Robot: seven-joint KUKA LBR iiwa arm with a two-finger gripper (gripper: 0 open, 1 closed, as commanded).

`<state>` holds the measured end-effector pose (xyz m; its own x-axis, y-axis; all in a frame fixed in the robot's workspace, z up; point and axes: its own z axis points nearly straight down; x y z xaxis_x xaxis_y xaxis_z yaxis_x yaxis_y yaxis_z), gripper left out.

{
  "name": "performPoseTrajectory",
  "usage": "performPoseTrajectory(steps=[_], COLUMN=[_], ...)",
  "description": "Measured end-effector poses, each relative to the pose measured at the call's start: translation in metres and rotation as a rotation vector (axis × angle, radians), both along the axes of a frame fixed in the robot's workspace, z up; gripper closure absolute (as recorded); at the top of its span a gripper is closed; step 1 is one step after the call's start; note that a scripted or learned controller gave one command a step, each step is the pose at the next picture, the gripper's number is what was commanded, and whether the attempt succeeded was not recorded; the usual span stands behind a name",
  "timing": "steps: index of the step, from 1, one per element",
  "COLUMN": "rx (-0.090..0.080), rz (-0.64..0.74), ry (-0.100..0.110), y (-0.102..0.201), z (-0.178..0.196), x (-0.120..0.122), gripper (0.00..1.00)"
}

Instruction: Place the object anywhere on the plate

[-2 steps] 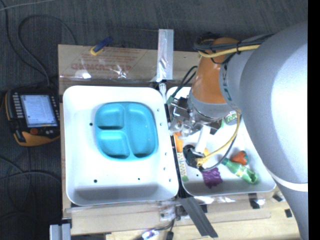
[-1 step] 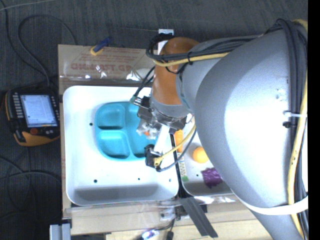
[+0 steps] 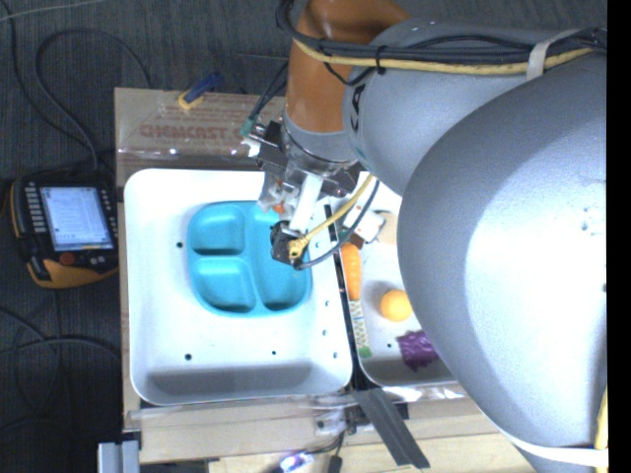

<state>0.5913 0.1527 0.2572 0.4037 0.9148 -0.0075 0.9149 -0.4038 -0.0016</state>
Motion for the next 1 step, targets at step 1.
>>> performPoseTrajectory(steps=[1], rx=[0.0], rz=[0.0], ry=[0.0], y=[0.0001], z=[-0.0003], x=[-0.0001], gripper=[0.0])
